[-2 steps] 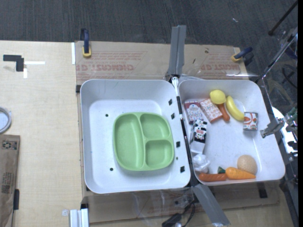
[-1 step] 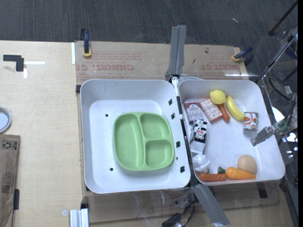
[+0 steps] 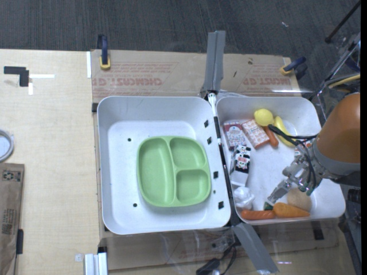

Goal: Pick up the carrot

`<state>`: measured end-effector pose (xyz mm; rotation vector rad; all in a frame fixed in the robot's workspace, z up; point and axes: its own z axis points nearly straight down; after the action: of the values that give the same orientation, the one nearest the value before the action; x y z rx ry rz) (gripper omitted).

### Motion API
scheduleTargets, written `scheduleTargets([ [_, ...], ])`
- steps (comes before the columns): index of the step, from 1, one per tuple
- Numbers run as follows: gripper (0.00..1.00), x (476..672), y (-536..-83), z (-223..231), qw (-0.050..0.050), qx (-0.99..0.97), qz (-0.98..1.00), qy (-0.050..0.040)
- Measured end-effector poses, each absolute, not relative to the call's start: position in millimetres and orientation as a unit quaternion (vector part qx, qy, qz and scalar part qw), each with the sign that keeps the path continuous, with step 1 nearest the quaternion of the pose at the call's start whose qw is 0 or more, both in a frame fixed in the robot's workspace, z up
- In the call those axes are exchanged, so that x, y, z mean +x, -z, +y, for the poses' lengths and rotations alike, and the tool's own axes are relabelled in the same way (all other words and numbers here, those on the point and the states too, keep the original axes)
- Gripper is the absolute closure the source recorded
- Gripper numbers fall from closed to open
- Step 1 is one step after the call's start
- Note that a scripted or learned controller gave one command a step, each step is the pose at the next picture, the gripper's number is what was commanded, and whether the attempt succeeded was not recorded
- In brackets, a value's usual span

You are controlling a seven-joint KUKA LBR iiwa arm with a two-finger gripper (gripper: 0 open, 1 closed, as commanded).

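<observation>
Nearest me, along the front wall of the right bin (image 3: 321, 213), lay the carrot (image 3: 291, 211), orange, on its side, with a thinner red-orange piece (image 3: 257, 215) just left of it. The end effector (image 3: 277, 195) hung just above the carrot's left end, its pale fingers (image 3: 281, 189) pointing down and left; they looked close together with nothing between them, and I could not tell whether they touched the carrot.

The arm (image 3: 343, 139), grey with its orange band, came in from the right over that bin. Farther back in it sat a small black-and-white carton (image 3: 242, 158), two red packets (image 3: 243, 133) whose print was too small to read, a yellow lemon (image 3: 263, 117) and a banana (image 3: 284, 126).

The left bin (image 3: 112, 171) held a green plate (image 3: 173, 171) with three compartments.

Both bins stood on a pale wooden counter (image 3: 46, 130). Behind them lay a strip of brown cardboard (image 3: 155, 73), printed upside down in red letters I could only partly make out, held by yellow clamps (image 3: 104, 53) at either end. Dark carpet (image 3: 143, 10) stretched beyond. At the far left edge were a roll of tape (image 3: 4, 146) and a brown paper bag (image 3: 11, 211).
</observation>
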<state>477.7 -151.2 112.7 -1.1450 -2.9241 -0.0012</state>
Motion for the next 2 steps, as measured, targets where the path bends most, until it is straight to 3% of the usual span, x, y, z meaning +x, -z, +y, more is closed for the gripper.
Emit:
scheduleTargets([
  [1,0.0,478.7,-191.6,-86.0,-0.001,-0.299,-0.954,0.0004],
  [2,0.0,477.8,-125.6,-148.8,0.0,-0.187,-0.982,0.0004],
])
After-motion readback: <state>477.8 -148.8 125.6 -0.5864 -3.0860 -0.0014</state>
